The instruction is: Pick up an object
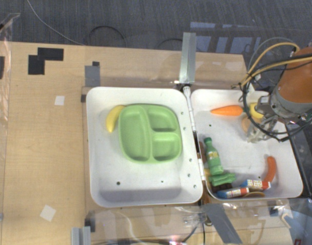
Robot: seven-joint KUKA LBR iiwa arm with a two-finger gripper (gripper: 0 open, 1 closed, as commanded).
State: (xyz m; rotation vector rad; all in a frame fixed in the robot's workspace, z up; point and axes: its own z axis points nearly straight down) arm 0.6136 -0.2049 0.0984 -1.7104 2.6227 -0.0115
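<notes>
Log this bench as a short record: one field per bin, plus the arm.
left bin: green divided plate, banana at the plate's left edge
right bin: carrot, green bottle, red sausage, small items along the near wall
arm: over the right bin's far right corner
hand: low over the bin floor

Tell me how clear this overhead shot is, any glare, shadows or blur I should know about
Camera view: lighting is even and soft; the green plate and banana look sharp in the left bin, which has a faint shadow along its lower wall. Clear plastic at the bottom edge catches pale reflections. The gripper in the right bin is small, cluttered by cables and slightly blurred.
</notes>
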